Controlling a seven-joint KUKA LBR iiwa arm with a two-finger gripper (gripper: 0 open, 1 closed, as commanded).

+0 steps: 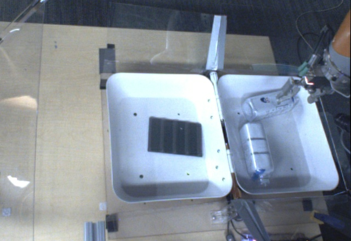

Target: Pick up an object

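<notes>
A dark ribbed rectangular pad (175, 136) lies flat in the middle of the left bin (123, 124). In the right bin (312, 152), a clear plastic bottle (256, 149) with a blue cap lies lengthwise, its cap toward the front. A second clear plastic item (267, 105) lies across the back of that bin. My gripper (296, 87) comes in from the right and hangs low over the bin's back right part, right at the right end of that clear item. Whether it touches the item is not visible.
A metal divider post (215, 42) stands behind the seam between the two bins. Clear plastic panels (33, 102) rise over the bench at the left and back. Cables (312, 26) hang beside the arm at the right.
</notes>
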